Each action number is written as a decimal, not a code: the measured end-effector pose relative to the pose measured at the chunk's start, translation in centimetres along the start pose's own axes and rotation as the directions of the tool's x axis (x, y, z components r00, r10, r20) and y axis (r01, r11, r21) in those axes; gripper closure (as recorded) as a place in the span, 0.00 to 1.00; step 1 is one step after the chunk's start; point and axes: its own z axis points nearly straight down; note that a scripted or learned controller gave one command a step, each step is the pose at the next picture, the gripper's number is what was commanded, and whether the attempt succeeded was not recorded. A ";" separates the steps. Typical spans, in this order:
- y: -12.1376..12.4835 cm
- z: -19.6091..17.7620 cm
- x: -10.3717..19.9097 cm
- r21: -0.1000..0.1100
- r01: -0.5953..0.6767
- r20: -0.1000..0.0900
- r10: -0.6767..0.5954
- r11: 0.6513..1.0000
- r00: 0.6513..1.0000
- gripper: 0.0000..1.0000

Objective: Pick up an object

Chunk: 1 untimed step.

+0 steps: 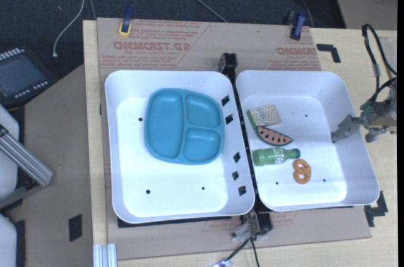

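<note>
The right bin (328, 86) holds several small objects near its left side: a pale patterned square piece (265, 115), a watermelon slice (273, 135), a green bottle (275, 156) lying on its side, and a brown pretzel (302, 171). My gripper (353, 127) sits low at the right rim of that bin, well to the right of all the objects, touching none of them. Nothing shows between its tips.
The left bin (126, 133) carries a blue divided plate (185, 125). A black divider with clips (237, 133) runs between the bins. Cables (379, 64) hang at the right edge of the bench, near the gripper.
</note>
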 end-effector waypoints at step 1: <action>0.3 -0.7 0.1 -0.013 0.004 0.004 -0.004 1.000 1.000 0.00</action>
